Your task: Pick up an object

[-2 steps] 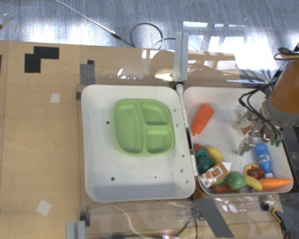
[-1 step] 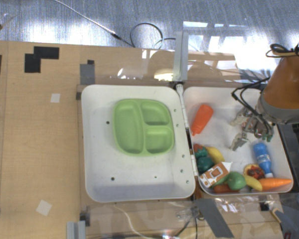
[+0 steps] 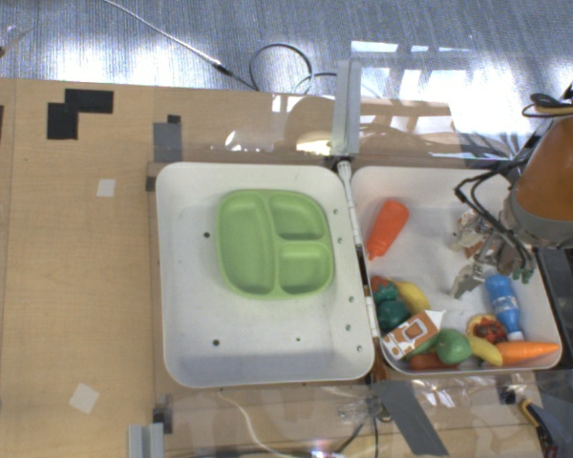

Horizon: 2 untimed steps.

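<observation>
The right bin (image 3: 430, 194) holds several toy foods. An orange carrot-shaped piece (image 3: 387, 227) lies at its upper left. A blue bottle (image 3: 503, 303) lies at the right, just below the wrist. My gripper (image 3: 466, 254) hangs over the bin's right-middle part. It is open, one fingertip near the top and one lower down, and only bare white floor shows between them. The orange piece is well to the gripper's left, and the bottle is just off its lower right.
Along the right bin's front lie a yellow banana (image 3: 413, 297), a dark green piece (image 3: 390, 305), a small orange-and-white box (image 3: 411, 334), a green pepper (image 3: 451, 346) and an orange carrot (image 3: 527, 353). The left bin (image 3: 186, 351) holds a green divided plate (image 3: 274, 241).
</observation>
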Motion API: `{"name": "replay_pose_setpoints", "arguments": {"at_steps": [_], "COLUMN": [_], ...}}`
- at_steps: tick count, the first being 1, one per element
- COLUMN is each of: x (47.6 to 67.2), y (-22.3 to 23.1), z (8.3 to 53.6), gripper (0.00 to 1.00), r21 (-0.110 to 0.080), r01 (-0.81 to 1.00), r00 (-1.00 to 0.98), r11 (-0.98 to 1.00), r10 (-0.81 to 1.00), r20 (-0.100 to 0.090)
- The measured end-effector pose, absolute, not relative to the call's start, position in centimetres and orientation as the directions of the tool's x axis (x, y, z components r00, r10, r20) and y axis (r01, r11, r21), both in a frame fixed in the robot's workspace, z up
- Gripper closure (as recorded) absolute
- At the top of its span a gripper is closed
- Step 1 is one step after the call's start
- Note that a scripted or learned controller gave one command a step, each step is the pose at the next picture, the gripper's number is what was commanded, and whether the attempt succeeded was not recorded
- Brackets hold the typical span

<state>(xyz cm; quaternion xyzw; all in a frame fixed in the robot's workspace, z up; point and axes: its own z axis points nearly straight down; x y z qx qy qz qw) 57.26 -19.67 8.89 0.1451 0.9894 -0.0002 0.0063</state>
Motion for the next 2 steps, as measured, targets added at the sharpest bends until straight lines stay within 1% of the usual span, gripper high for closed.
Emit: {"name": "replay_pose_setpoints", "arguments": {"at_steps": [1, 2], "x": [62.4, 62.8], "y": [-20.5, -20.4], "z": [8.8, 10.3], "gripper": [0.0, 1.0], "r21": [0.0, 0.0], "r01": [0.214, 0.212], "r00": [-0.977, -0.977], "r11": [0.977, 0.977], "r10": [0.214, 0.211], "r20": [-0.012, -0.024]}}
